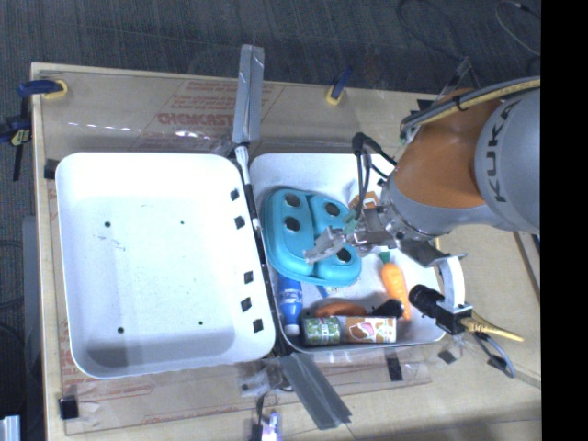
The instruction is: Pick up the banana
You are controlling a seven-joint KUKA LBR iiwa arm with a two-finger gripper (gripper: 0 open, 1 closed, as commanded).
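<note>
Camera view looked down on a pale bench with a blue clamp at its far left corner. On the left stood the left white bin, its floor bare but for a few dark specks. A grey metal bar ran from the far edge of the bench down to the seam between the two bins.

Just right of that seam sat the right white bin, which was crowded. A light blue plastic tray with round holes filled its left and middle part and lay tilted against the left wall. Near of the tray, a small blue bottle stood by the left wall. To its right a green-labelled package lay on its side along the near wall, with an orange-brown oblong thing just far of it. Further right, an orange toy carrot lay with its green end pointing away from the near wall.

The gripper hung over the right part of the blue tray, very close to its surface or touching it; whether the pincer was apart or together could not be told. The grey arm with its orange band reached in from the right, covering the far right corner of that bin.

Where the banana lay could not be told among these things.
</note>
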